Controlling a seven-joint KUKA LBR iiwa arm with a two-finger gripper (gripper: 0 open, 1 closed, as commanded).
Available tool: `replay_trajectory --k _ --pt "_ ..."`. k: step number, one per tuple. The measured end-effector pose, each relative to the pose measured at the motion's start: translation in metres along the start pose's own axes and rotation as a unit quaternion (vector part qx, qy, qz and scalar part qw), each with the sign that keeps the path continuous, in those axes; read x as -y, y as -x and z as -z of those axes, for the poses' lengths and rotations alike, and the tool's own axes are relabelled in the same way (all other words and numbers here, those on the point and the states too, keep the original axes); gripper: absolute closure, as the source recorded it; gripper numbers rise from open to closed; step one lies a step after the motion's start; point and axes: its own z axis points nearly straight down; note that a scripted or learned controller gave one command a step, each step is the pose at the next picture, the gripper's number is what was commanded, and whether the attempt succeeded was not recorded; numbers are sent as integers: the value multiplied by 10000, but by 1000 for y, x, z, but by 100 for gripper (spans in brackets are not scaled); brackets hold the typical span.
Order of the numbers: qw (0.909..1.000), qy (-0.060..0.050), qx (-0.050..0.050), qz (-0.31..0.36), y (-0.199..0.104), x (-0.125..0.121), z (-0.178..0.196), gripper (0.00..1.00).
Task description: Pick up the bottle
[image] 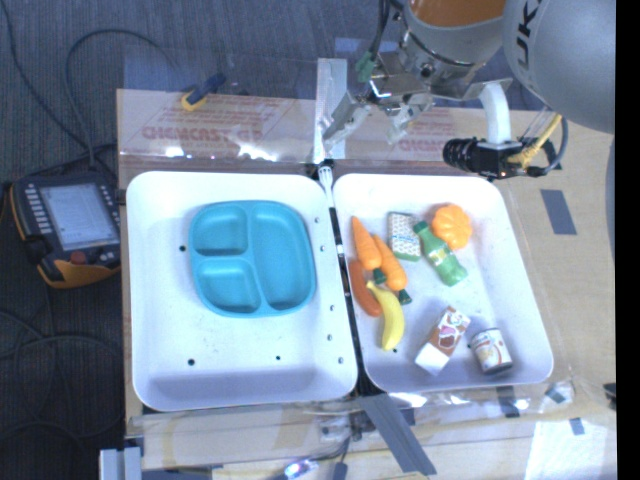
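The bottle (440, 253) is small and green. It lies in the right bin (520, 268) near the back, just below an orange fruit (452, 225) and right of a checked packet (403, 235). My gripper (370, 120) hangs high over the back edge of the bench, above the seam between the two bins. It is well behind and left of the bottle. Its fingers are spread open with nothing between them.
In the right bin there are also two carrots (376, 256), a banana (389, 315), a small carton (443, 340) and a can (489, 350). The left bin (160, 358) holds a blue divided plate (250, 258). A teach pendant (65, 223) lies on the floor at the left.
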Motion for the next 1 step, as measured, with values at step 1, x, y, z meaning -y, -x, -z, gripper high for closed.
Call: replay_trajectory --k 1 --pt "9968 5 17 804 11 -10 -9 0"
